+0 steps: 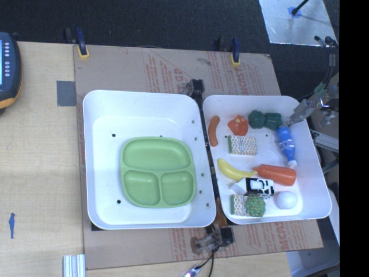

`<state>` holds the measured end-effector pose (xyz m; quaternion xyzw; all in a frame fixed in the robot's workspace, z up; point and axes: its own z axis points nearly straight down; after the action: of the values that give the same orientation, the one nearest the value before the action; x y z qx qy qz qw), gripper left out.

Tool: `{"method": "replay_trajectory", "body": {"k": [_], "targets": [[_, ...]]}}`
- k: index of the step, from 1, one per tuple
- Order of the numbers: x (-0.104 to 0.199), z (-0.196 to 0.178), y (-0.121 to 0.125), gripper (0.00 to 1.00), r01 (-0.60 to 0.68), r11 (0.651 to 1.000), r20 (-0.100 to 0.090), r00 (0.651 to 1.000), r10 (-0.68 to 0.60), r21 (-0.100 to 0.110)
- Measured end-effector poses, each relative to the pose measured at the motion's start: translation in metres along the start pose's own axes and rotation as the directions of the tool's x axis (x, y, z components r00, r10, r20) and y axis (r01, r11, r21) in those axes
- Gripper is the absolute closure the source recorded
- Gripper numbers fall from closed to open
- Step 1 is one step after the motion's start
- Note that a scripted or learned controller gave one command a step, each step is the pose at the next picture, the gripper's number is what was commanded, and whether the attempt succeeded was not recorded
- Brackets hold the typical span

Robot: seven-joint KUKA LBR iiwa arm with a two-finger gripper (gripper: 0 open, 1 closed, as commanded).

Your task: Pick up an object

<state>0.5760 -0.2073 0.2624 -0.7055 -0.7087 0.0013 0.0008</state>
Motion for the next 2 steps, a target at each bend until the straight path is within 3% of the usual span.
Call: {"method": "replay_trajectory", "body": {"k": [1, 2], "targets": [[-0.003, 0.090, 0.044, 0.00, 0.004, 1.000, -0.002, 1.000, -0.004, 0.007], [-0.004, 0.176, -0.012, 0.00, -0.001, 1.000, -0.004, 1.000, 0.001, 0.012]]}}
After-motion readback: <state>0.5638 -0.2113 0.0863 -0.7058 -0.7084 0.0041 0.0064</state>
